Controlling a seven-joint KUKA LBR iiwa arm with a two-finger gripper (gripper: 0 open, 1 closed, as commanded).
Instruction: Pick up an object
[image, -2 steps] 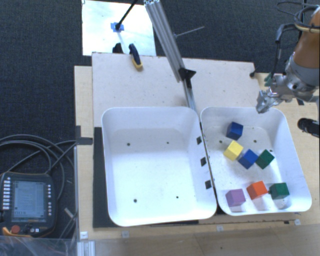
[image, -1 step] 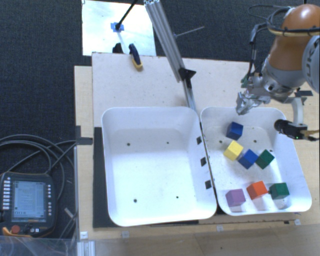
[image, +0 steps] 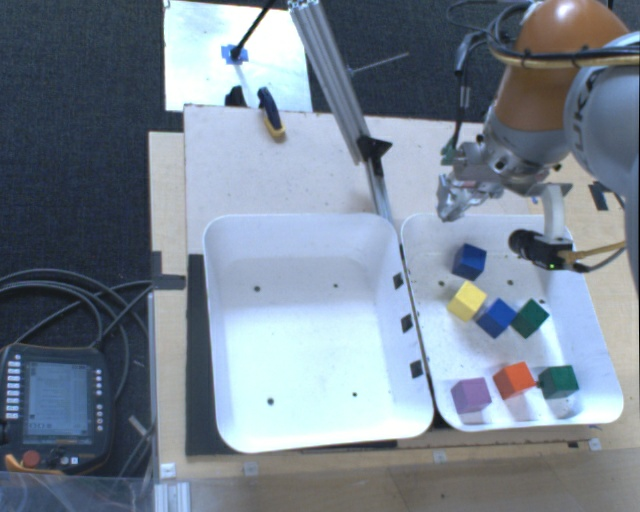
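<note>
Right bin (image: 590, 330): gripper (image: 455, 205) above blue cube (image: 469, 261).

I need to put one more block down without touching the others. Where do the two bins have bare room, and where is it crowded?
The left bin has a bare white floor from wall to wall. In the right bin, room remains along the near-left wall, between the yellow cube and the purple cube. It is crowded around the blue cube and green cube, and along the front edge by the orange cube.
</note>
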